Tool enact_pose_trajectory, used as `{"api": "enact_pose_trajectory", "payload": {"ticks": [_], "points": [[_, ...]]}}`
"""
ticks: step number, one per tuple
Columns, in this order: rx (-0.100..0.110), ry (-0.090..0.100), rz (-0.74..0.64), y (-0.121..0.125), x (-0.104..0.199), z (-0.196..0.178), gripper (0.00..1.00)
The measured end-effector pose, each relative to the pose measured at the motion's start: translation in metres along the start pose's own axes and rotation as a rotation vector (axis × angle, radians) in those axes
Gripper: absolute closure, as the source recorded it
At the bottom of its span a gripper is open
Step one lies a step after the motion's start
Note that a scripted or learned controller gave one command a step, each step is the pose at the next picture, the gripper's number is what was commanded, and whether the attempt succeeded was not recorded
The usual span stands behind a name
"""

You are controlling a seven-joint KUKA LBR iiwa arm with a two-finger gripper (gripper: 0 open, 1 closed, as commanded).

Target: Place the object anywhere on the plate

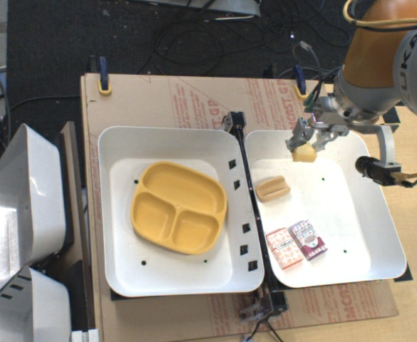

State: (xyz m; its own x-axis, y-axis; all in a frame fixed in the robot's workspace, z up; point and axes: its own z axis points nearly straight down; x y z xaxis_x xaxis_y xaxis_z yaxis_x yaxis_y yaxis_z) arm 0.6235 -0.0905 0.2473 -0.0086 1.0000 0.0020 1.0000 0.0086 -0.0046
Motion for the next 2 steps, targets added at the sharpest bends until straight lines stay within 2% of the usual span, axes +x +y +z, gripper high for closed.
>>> {"api": "enact_pose_trajectory", "payload": {"ticks": [1, 2], "points": [[0.002, -0.001, 0.0, -0.014, 0.046, 0.007, 1.0], [0.001, -0.001, 0.0, -0.011, 0.098, 0.018, 1.0]]}}
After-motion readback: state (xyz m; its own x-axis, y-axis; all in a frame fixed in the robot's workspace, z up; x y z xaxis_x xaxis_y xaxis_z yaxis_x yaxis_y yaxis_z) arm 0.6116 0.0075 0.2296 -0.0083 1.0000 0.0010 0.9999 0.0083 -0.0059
